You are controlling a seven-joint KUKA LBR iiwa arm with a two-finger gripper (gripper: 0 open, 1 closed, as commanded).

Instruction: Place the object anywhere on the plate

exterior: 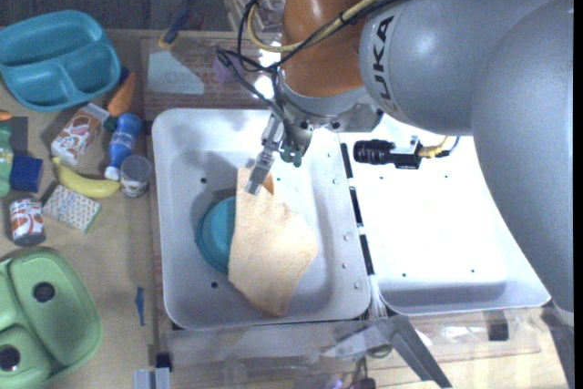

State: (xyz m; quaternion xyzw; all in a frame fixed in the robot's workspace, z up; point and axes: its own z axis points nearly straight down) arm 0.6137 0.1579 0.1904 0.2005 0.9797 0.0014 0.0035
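A blue plate [212,234] lies in the left white bin [178,150], its right half hidden under a tan cloth [271,249]. The cloth drapes over the plate and the bin floor, with its top corner pulled up to a point. My gripper [261,170] reaches down from the orange-banded wrist [319,32] over the bin's middle. Its thin fingers [265,159] are shut on that raised corner of the cloth. A small orange bit [269,186] shows right beside the fingertips.
The right white bin [437,237] sits under the big grey arm [474,50]. Left of the bins lie a teal divided tray [56,59], a blue bottle [120,144], a can [135,174], a banana [85,180], small boxes and a green tray [36,314].
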